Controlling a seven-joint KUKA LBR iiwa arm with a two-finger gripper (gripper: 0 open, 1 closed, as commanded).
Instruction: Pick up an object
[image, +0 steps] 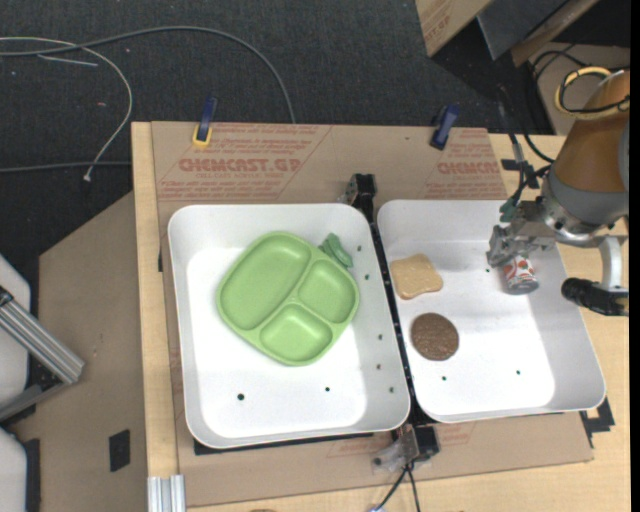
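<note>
The gripper (512, 252) stands over the far right part of the right bin (560, 385), directly above a small red-and-white can (519, 274); whether the claw is open, closed or gripping the can cannot be told, so the step in hand is judged to be the grasp itself. The next move calls for a confirmed hold before any lift. The can appears tilted, its long axis running roughly near to far, while 1 tan slice (414, 275) and 1 brown disc (435, 336) lie at the bin's left side.
</note>
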